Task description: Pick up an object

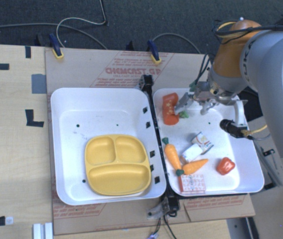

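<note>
Cardboard-covered bench, two shallow white bins (62, 133). Two-finger gripper (197, 101) spread open, apparently empty, over right bin's 12 o'clock end. Red plastic strawberry-like toy (169, 108) at its 9 o'clock. Approach step; next: descend, close

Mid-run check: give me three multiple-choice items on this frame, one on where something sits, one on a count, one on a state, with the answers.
1. Where is the yellow divided plate?
A. in the left bin
B. in the right bin
C. on the cardboard outside the bins

2. How many toy carrots lie in the right bin?
A. none
B. two
C. five

3. How does the yellow plate lie?
A. flat, compartments facing up
B. flipped face down
C. propped on edge against a wall

Answers:
1 A, it rests on the floor of the left bin.
2 B, one carrot and another meet near the bin's front.
3 A, its three hollows show from above.
</note>
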